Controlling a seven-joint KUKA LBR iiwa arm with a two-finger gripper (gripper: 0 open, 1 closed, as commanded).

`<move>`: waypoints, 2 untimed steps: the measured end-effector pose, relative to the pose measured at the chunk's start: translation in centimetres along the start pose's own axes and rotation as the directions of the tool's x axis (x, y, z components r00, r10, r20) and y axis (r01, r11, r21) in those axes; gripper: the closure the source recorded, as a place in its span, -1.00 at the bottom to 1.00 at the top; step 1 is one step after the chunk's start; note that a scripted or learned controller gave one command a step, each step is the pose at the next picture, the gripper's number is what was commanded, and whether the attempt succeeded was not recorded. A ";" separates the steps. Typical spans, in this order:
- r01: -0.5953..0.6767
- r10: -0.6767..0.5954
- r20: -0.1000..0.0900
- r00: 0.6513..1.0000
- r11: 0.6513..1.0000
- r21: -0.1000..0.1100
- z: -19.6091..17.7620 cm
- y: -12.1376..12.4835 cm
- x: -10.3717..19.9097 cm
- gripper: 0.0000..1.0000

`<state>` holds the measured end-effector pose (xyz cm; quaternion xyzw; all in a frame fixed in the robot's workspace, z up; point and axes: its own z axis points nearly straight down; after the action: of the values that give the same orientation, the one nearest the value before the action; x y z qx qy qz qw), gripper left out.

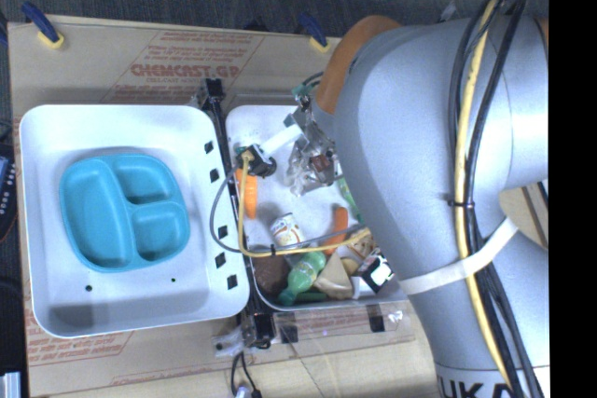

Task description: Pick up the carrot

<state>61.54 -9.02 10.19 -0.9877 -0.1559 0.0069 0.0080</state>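
Carrot (249, 194) near the hand (311, 165), leftward in view, apart.

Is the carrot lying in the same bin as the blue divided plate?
No, the carrot lies in the cluttered bin, the blue plate in the other.

Bright, even overhead light, soft shadows in the white bins (56, 312), slightly blurred throughout.

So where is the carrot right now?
In the camera view, the carrot lies in the right-hand bin, along its left wall, just up and left of a small white jar.
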 end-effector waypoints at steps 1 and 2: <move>0.227 -0.227 -0.005 0.974 0.974 -0.013 -9.1 -4.3 -2.6 1.00; 0.124 -0.124 -0.008 0.992 0.992 -0.010 -16.4 -10.7 -1.9 1.00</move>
<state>56.70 0.33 26.85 -0.9761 -0.2171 0.0015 0.0042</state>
